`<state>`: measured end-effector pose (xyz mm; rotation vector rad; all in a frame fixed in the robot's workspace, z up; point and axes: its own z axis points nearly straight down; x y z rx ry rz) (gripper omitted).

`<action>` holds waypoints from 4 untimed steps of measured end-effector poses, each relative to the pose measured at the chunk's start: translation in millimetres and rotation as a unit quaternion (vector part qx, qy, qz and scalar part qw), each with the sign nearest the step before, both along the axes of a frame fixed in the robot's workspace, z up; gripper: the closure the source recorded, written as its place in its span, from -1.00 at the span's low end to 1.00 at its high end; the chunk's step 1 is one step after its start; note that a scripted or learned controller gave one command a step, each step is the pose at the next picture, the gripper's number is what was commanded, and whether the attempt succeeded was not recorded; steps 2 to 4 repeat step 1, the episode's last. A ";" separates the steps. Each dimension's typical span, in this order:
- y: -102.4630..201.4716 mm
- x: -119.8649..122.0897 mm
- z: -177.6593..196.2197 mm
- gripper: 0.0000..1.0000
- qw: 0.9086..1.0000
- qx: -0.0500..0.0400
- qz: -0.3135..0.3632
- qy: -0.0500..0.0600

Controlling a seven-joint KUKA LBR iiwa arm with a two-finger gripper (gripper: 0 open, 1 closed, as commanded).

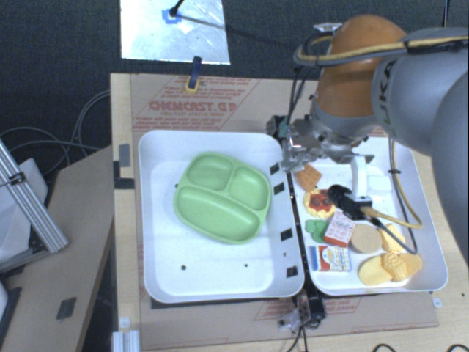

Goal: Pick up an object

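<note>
In the left bin (161, 270) lies a green divided plate (222, 196).

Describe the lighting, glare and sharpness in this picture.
Camera view: even, soft light; the left bin reads bright white around the green tray; glare on the shiny sheet at top; the arm looms large and slightly soft; the food toys look coarse and small.
</note>
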<state>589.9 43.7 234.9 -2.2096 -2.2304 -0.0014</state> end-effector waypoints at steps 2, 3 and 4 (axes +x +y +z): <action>13.1 -11.4 -9.1 1.00 1.000 -0.001 -0.002 0.000; 13.1 -11.4 -9.1 1.00 1.000 -0.001 -0.002 0.000; 13.1 -11.4 -9.1 1.00 1.000 -0.001 -0.002 0.000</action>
